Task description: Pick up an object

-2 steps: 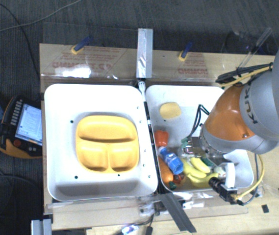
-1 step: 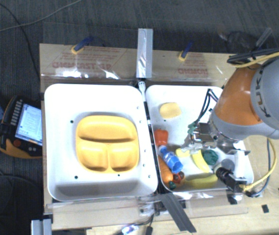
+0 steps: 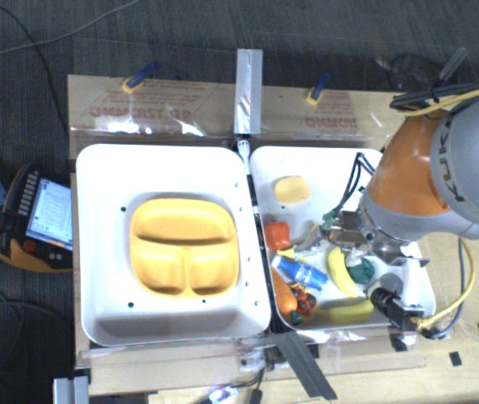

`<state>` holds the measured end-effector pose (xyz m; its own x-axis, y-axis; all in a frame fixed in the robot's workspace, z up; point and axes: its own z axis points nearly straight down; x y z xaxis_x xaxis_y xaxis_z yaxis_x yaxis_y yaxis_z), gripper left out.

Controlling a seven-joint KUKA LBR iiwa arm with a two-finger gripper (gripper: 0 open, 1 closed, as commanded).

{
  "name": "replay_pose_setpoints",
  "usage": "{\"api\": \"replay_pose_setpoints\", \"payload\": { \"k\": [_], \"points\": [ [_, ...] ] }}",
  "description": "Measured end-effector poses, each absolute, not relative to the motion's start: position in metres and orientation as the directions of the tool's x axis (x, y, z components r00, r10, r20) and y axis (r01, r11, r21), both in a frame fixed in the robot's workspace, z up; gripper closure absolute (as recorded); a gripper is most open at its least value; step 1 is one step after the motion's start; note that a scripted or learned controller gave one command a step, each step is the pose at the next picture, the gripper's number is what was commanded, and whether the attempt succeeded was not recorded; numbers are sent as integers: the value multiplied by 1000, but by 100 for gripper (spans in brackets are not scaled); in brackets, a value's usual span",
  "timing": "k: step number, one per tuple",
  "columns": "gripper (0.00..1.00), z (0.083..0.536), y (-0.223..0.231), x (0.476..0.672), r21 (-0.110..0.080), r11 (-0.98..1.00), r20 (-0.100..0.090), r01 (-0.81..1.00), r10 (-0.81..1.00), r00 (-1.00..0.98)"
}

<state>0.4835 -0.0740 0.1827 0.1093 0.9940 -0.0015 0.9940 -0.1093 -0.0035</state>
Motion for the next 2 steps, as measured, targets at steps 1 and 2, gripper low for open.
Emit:
{"api": "replay_pose_setpoints", "payload": {
  "k": [1,2],
  "points": [
    [0,100,-128,540,8,226,-4,974,974,-226],
    [0,91,-127,521,16,306,-12,952,952,-306]
  ]
}}
